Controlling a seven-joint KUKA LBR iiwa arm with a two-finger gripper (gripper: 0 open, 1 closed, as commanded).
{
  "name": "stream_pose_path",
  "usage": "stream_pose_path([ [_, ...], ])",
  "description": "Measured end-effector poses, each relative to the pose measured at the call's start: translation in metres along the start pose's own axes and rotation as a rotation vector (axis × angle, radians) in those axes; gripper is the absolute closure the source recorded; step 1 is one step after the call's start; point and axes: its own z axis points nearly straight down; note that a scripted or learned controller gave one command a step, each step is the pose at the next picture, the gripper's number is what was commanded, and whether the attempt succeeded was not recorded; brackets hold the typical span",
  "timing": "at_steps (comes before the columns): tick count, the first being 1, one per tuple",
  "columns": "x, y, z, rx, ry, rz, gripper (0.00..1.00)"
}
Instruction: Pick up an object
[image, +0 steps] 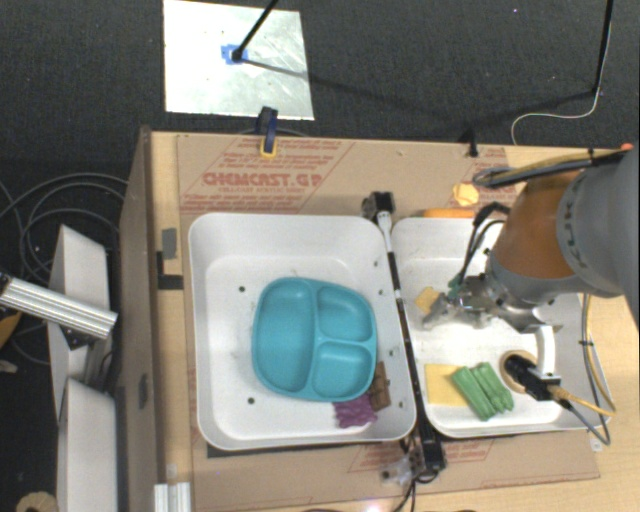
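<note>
Arm low over right bin (560, 425) | gripper (452, 303) beside small yellow piece (427, 298), finger state cannot be told | green object (481, 389) on yellow block (441, 383), near front | teal divided plate (314, 339) in left bin (225, 250)

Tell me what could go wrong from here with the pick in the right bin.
1. The gripper sits low near the divider between the bins; a descent could clip it.
2. The nearest thing, a small yellow piece, looks flat and may slip from a pinch.
3. The green object lies on a yellow pad, so grabbing one could drag the other.
</note>
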Motion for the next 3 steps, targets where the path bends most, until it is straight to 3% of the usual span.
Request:
stream_pose_path([
  [1, 0.010, 0.048, -0.002, -0.013, -0.001, -0.008, 0.00],
  [2, 0.006, 0.032, -0.001, -0.006, -0.001, -0.004, 0.00],
  [3, 0.006, 0.034, -0.012, -0.010, 0.000, -0.005, 1.00],
])
